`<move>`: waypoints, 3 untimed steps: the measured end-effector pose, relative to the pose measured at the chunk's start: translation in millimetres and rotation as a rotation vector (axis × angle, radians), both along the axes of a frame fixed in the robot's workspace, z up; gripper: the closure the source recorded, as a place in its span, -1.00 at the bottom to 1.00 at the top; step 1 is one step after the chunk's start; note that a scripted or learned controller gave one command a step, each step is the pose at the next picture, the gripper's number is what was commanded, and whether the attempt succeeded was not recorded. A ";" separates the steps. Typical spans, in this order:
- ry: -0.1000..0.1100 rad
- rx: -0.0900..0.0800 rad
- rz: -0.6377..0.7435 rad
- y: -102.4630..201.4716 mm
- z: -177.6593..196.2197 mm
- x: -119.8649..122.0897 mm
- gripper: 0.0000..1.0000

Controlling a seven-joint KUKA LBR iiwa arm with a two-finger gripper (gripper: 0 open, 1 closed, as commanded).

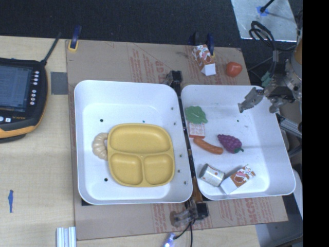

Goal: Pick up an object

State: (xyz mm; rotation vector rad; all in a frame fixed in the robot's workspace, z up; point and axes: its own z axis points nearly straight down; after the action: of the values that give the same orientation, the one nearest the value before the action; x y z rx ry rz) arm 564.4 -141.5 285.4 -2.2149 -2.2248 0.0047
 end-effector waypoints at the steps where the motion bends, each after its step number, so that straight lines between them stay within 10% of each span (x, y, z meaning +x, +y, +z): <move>1: 0.003 -0.001 0.002 10.7 -125.1 70.4 -1.00; 2: 0.003 0.000 -0.001 -27.6 -194.4 -25.5 -1.00; 3: -0.002 -0.001 0.002 26.5 -193.4 29.7 -1.00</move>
State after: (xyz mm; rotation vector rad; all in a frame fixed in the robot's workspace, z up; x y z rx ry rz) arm 594.1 -115.0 92.0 -2.2141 -2.2281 0.0039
